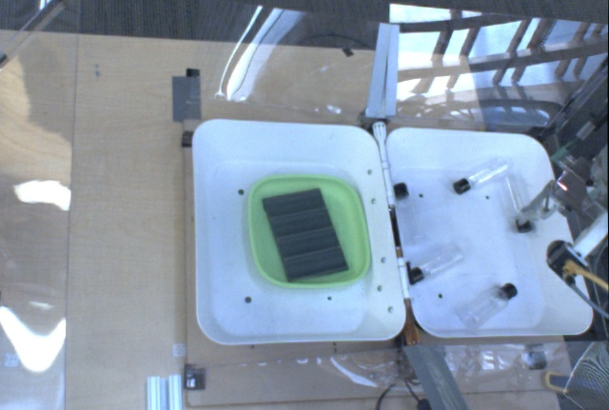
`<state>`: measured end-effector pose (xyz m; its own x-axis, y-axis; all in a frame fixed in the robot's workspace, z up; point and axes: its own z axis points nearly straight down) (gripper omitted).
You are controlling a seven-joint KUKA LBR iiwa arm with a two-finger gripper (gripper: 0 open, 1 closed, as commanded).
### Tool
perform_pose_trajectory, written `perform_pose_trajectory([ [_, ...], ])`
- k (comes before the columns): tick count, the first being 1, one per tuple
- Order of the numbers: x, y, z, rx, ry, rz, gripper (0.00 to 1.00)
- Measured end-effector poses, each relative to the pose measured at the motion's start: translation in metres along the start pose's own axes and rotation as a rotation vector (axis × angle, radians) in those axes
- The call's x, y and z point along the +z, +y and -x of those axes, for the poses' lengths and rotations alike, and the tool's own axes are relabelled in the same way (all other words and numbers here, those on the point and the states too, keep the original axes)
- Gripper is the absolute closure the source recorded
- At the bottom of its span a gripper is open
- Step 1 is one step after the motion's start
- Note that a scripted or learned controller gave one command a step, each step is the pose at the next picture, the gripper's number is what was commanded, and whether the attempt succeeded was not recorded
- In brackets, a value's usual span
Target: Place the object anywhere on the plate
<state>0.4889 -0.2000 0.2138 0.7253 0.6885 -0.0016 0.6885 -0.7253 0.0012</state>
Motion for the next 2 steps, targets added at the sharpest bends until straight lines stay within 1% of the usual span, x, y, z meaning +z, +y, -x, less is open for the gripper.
perform_pose_trajectory([
  [1, -0.039, -0.025, -0.025, 0.127, 0.001, 0.003, 0.00],
  [2, -0.014, -0.017, -0.016, 0.234, -0.001, -0.002, 0.00],
])
